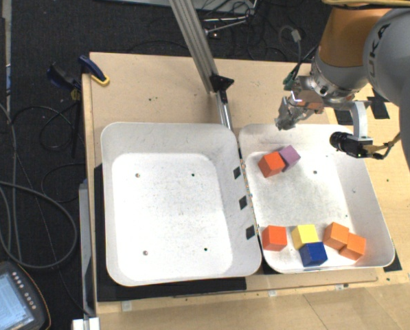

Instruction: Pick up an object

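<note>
The right bin (328, 184) holds several small blocks. An orange block (272, 163) and a purple block (290, 156) lie touching near its back left. Along the front edge sit an orange block (274, 237), a yellow block (304, 235), a blue block (314, 254) and two orange blocks (346, 240) side by side. My gripper (287, 120) hangs above the bin's back edge, a little behind and above the purple block. Nothing shows between its fingers.
The left bin (170, 198) stands beside the right one, with black clips along their shared edge. A slanted metal pole (198, 40) crosses the back of the bench. A blue and yellow clamp (88, 71) lies at the bench's back left corner.
</note>
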`<state>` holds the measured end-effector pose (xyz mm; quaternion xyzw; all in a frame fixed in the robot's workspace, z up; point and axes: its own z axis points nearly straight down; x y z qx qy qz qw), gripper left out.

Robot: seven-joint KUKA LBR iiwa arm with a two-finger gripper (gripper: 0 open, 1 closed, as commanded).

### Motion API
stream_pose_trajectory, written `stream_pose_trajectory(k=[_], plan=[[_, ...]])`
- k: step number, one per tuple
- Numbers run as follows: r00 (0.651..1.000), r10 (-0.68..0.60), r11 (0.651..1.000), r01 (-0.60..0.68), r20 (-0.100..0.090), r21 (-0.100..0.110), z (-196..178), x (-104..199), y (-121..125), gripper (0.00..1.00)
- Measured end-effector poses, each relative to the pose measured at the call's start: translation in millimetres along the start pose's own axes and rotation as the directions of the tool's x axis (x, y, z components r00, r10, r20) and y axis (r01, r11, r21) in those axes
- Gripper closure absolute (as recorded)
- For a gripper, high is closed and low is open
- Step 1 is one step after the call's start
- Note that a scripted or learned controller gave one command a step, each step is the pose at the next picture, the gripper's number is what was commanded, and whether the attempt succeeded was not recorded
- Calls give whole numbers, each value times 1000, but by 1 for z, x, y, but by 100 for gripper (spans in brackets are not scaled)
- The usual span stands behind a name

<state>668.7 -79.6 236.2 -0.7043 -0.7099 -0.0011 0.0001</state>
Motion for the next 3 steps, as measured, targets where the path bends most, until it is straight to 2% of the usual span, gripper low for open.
stream_pose_trajectory(k=[1, 2, 3], plan=[[1000, 1, 1000, -1, 0, 3, 4, 44, -13, 100], [1000, -1, 1000, 1, -1, 2, -3, 107, -22, 100], [1000, 1, 1000, -1, 0, 2, 1, 152, -26, 100]])
